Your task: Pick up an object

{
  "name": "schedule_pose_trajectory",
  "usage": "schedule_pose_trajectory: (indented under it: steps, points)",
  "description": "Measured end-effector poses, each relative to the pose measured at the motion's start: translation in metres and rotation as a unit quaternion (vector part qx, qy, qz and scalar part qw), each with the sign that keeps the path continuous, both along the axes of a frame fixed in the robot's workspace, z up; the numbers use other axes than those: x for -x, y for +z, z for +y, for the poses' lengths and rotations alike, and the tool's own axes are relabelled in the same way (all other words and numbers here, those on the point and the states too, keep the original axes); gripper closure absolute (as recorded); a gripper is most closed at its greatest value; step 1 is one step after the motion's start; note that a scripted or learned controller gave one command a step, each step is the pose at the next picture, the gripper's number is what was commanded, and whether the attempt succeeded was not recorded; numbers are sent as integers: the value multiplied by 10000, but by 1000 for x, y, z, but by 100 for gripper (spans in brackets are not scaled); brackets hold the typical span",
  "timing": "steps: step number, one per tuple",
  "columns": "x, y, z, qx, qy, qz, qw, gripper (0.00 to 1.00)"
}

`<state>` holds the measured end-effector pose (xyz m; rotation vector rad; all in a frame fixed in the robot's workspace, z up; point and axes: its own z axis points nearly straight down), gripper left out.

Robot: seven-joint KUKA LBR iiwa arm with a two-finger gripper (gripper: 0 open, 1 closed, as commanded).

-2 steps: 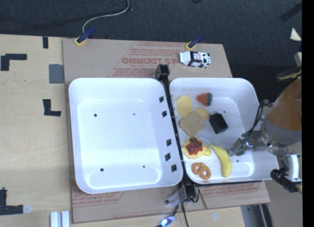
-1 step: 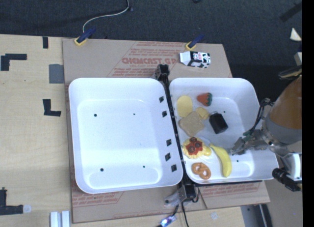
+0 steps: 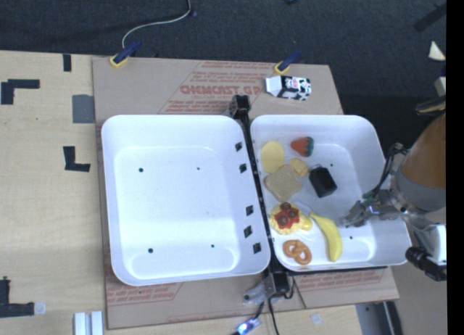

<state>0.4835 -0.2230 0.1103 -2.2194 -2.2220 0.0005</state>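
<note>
The right bin (image 3: 360, 132) holds several toy foods: a yellow round piece (image 3: 272, 156), a strawberry (image 3: 302, 146), a slice of toast (image 3: 283, 182), a black block (image 3: 322, 180), a red-topped yellow item (image 3: 288, 218), a banana (image 3: 330, 236) and a pretzel (image 3: 297, 251). My gripper (image 3: 359, 213) hangs low at the bin's right side, to the right of the banana and the black block. Nothing shows between its fingertips.
The left bin (image 3: 116, 138) lies beside the right one on a cardboard sheet. A black-and-white small object (image 3: 292, 87) sits on the cardboard behind the right bin. The arm's orange band (image 3: 437, 154) is at the right edge.
</note>
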Motion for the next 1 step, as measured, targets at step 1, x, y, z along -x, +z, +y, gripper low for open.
schedule_pose_trajectory:
  steps: [1]
  points:
    - [0, 10, 0, -1, -3, -2, 10000, 100]
